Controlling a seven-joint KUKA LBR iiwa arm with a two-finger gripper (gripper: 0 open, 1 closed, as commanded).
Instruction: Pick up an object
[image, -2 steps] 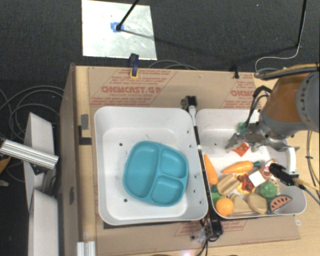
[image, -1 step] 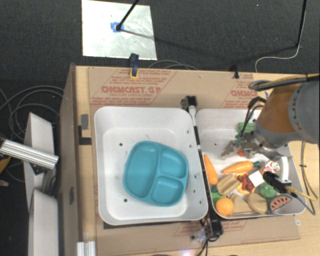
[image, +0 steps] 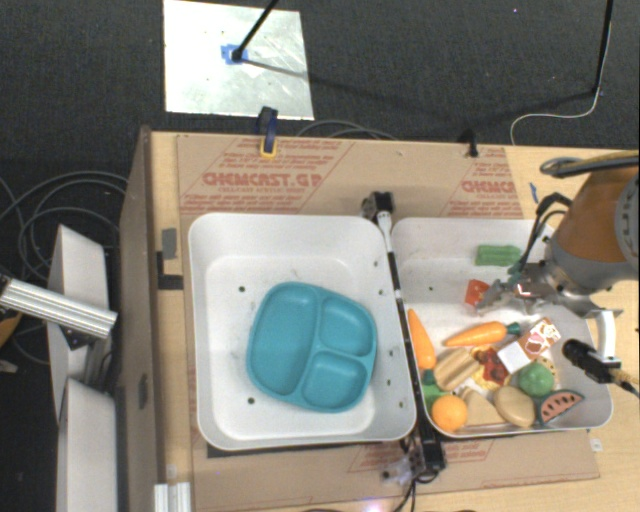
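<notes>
Low in the right of the frame, the right bin (image: 600, 405) holds a heap of toy food: an orange ball (image: 450, 412), a watermelon slice (image: 560, 406), a green round thing (image: 536, 379) and two carrots (image: 476, 333); a little higher lies a small red piece (image: 477, 293), just beside the end effector (image: 520, 288), which hangs over the bin; I cannot tell what it is doing with its grip; higher still lies a green block (image: 497, 255); the left bin (image: 215, 300) holds a blue tray (image: 312, 345); both bins sit on the tabletop (image: 330, 165).
</notes>
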